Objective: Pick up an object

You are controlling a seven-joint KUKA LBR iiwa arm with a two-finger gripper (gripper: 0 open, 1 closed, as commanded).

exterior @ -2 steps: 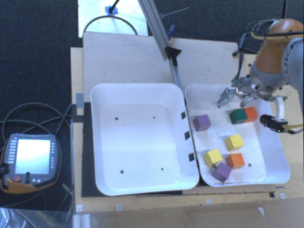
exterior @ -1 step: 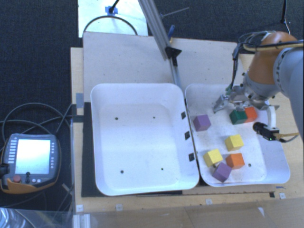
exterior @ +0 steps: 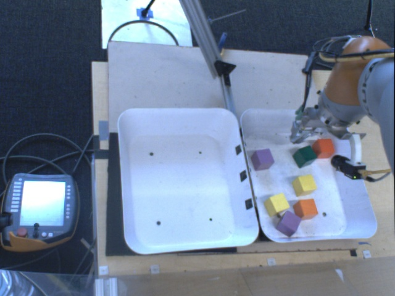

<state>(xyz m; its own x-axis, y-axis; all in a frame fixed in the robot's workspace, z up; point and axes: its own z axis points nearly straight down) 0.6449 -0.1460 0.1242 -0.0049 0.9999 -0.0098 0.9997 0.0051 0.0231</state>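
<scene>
A: Blocks fill the right bin (exterior: 364, 224): a green block (exterior: 304, 156) and an orange-red block (exterior: 323, 147) at the far side, directly under the gripper (exterior: 301, 134).

B: Is the gripper holding either one?

A: Cannot tell. Its tips sit just above the green block, and how wide they stand is not clear from this slant. Nothing is plainly lifted.

B: And the rest?

A: A purple block (exterior: 262, 159) lies to the left, near the bin's inner wall. Toward the near edge: a yellow block (exterior: 304, 184), a second yellow block (exterior: 276, 204), an orange block (exterior: 305, 208) and another purple block (exterior: 288, 223), the last three clustered together.

B: Any readable writing?

A: None legible. The left bin (exterior: 133, 165) shows only small dark marks, and the handheld control pendant (exterior: 38, 211) at far left has a glowing, unreadable screen.
</scene>
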